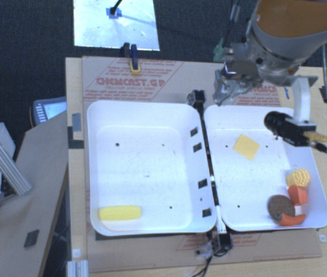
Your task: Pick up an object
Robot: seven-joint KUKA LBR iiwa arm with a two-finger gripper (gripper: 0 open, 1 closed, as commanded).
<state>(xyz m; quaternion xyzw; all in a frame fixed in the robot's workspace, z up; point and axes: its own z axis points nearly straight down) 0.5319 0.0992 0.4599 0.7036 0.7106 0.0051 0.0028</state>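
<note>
On my table (151, 74) sit two bins. My pincer (228, 92) hangs above the right bin's (255, 212) back edge; I can't tell its grip. A yellow square (246, 146) lies inside that bin.

The left bin (146, 126) sits touching the right bin (250, 178) on the counter (74, 97). A slab (120, 213) lies in the left bin's near-left corner (close to the rim); right of it, in the right bin, a square piece (246, 146) and a corner cluster (292, 203).
</note>
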